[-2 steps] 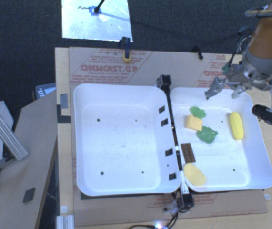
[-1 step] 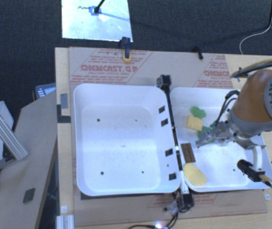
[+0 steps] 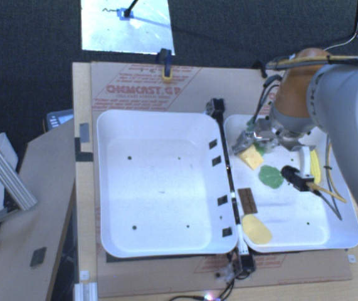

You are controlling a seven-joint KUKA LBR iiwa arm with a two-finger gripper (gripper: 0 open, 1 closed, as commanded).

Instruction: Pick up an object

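Looking down on dark carpet, with a cardboard-topped bench (image 3: 135, 83) filling the middle. Taking in the left white bin (image 3: 160, 187) first, then the right white bin (image 3: 304, 221) hard against it at 3 o'clock. Picking up the grey arm (image 3: 348, 105), orange band and all, reaching in from 2 o'clock. Finding the gripper (image 3: 246, 142) low over the right bin's 10 o'clock corner. Can't tell from up here whether clenched or released.

On to the smaller stuff, all in the right bin. Spotting a yellow oval piece (image 3: 257, 229) flat at 7 o'clock. Catching a green lump (image 3: 270, 177) near the centre. Marking the yellow wedge (image 3: 251, 158) at 10 o'clock, right at the gripper's tip, touching or just under, hard to call. Ending on a small brown block (image 3: 247, 200) at 8 o'clock, by the left wall.
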